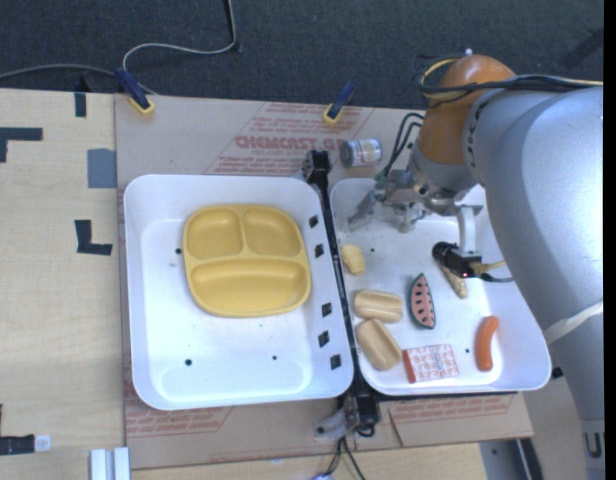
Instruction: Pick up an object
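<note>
Hovering gripper [388, 208]: sitting over right bin's [508, 373] upper part, jaw state impossible to tell.
Yellow chunk [353, 259]: lying just below, apart.

Two bins sit side by side on a cardboard sheet [178, 138] laid over the bench. The left bin [153, 368] holds a three-compartment plate [246, 260], lying toward the bin's far half.

Taking the watermelon slice [421, 302] in the right bin [528, 353] as landmark: two bread rolls lie to its left, one [378, 305] level with it, the other [377, 344] nearer the front edge. A small round piece [354, 259] lies farther left and behind, near the divider between the bins. A packet [430, 363] lies just in front of the slice. A sausage [486, 343] lies to its right and slightly in front. A banana [456, 268] lies to its right and behind. The gripper [388, 204] hangs well behind the slice, over the bin's far end.
</note>
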Robot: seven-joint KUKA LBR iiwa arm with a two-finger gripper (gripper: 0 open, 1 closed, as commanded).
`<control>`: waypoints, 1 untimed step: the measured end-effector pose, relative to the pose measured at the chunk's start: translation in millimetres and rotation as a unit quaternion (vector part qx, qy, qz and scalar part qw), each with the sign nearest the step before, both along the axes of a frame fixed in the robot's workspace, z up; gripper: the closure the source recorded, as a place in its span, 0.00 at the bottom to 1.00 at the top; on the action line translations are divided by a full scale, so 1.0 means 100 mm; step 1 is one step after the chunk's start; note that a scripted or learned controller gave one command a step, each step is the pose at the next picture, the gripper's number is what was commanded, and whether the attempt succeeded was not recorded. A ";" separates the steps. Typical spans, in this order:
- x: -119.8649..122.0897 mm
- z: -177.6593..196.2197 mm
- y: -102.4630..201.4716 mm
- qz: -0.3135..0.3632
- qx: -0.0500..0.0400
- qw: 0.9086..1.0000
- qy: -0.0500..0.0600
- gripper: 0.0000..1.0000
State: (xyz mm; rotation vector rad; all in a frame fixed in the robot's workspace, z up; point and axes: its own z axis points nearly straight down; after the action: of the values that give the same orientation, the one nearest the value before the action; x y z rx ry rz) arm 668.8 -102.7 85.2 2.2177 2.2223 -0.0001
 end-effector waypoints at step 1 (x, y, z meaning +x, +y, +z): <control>-0.43 0.01 0.01 0.000 0.000 1.000 0.000 0.00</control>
State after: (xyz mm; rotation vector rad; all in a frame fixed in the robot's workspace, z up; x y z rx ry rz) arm 625.5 -101.4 85.9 2.2182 2.2209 -0.0010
